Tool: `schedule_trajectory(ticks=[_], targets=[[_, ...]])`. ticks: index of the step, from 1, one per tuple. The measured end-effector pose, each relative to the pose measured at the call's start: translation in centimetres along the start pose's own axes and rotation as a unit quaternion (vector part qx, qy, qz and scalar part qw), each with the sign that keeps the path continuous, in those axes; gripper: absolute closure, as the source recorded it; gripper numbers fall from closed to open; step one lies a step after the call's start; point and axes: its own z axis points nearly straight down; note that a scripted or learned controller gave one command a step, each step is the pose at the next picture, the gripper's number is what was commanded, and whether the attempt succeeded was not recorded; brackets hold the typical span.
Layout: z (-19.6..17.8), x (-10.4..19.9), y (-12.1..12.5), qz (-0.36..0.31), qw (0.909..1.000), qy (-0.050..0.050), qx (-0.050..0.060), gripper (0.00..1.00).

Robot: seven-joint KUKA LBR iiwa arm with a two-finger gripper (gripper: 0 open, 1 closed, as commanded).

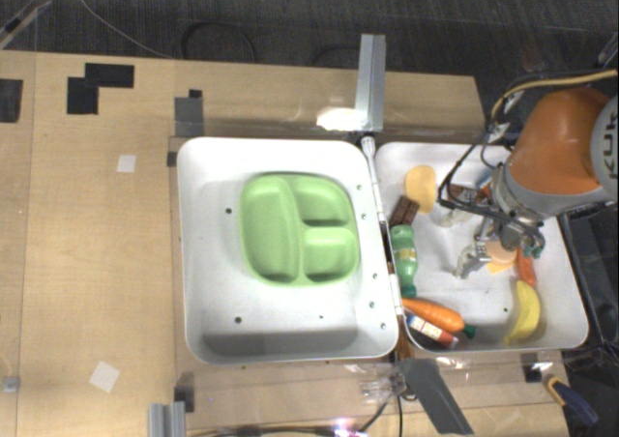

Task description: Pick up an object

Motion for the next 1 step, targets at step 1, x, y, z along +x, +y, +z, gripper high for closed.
schedule_trajectory(ticks=[1], targets=[[0.51,3.37,3.61,0.034,0.9994,-0.004,0.0,0.0]])
